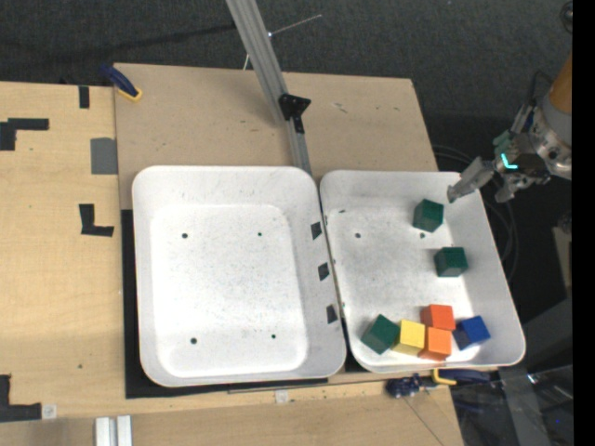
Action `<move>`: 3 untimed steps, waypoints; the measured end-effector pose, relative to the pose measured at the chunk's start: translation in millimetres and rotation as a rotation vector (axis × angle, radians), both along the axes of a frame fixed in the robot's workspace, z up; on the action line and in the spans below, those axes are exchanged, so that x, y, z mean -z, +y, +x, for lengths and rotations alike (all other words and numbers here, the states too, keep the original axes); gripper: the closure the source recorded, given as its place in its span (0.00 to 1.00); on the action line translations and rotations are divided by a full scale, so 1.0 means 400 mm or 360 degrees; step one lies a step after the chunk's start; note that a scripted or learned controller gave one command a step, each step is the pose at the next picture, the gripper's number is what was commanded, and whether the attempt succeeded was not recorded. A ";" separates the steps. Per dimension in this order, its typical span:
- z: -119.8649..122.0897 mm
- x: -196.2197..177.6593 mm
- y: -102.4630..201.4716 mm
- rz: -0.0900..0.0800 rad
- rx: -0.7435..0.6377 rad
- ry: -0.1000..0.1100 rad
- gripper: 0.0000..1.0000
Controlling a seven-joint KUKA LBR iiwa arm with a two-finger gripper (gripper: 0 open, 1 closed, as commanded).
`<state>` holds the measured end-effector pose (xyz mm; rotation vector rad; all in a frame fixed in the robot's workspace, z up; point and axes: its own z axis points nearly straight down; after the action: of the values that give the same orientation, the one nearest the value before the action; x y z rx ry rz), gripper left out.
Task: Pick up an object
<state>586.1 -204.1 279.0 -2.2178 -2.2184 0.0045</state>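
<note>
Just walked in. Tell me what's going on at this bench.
A grey robot arm is reaching in from the right, its open claw hovering at the upper right rim of the right bin, holding nothing. The closest block is a green cube. More blocks are clustered in that bin's lower right corner. The left bin sits alongside.

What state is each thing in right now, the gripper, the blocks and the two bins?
Gripper: open, holding nothing, above the right bin's far right rim.
Green blocks: lying loose and apart in the right bin.
Block cluster: green, yellow, two orange and blue, bunched at the right bin's near edge.
Right bin: holds all the blocks.
Left bin: holds no blocks.
</note>
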 end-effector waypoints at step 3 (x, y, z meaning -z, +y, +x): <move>0.005 0.315 -0.004 -0.0001 -0.0001 0.0005 0.00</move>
<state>588.0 -205.8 153.0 -2.2160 -2.2179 0.0084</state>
